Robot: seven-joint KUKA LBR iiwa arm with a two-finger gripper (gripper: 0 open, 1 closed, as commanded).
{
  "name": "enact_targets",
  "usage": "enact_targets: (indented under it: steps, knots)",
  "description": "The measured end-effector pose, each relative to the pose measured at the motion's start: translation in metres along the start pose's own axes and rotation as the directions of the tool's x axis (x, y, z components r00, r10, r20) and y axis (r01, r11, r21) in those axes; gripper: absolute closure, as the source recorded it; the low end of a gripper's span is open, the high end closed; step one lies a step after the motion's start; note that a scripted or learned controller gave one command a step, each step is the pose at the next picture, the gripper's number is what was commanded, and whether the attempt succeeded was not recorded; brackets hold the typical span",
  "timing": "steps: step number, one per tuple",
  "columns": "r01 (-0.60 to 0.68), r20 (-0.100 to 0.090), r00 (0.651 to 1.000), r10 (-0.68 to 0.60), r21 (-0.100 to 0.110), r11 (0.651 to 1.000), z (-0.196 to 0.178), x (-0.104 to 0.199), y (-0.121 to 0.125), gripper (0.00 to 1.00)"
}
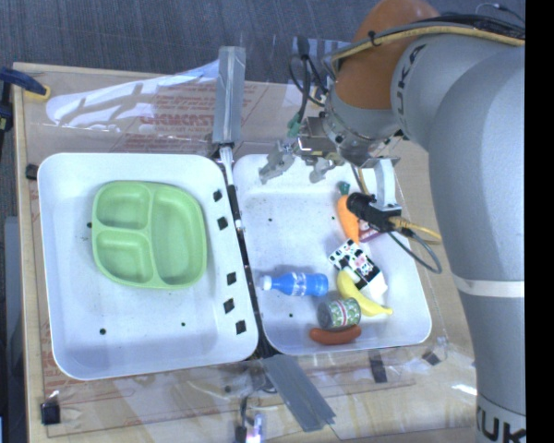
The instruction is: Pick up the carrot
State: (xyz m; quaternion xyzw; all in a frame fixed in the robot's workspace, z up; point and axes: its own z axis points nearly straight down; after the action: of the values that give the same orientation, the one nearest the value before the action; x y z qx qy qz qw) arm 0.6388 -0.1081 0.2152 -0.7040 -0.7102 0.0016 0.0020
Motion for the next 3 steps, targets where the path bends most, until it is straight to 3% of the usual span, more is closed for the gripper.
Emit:
enact_targets:
  steps: [1,2,3]
  knots:
    - [-0.031,0.002,1.0,0.031,-0.001,1.0,0.042,-0.044,-0.019,0.0]
    - [-0.066,0.001,0.998,0.066,-0.002,0.998,0.006,-0.087,-0.081,0.0]
    - [-0.368,0.0,0.93,0.368,-0.002,0.93,-0.017,-0.049,-0.084,0.0]
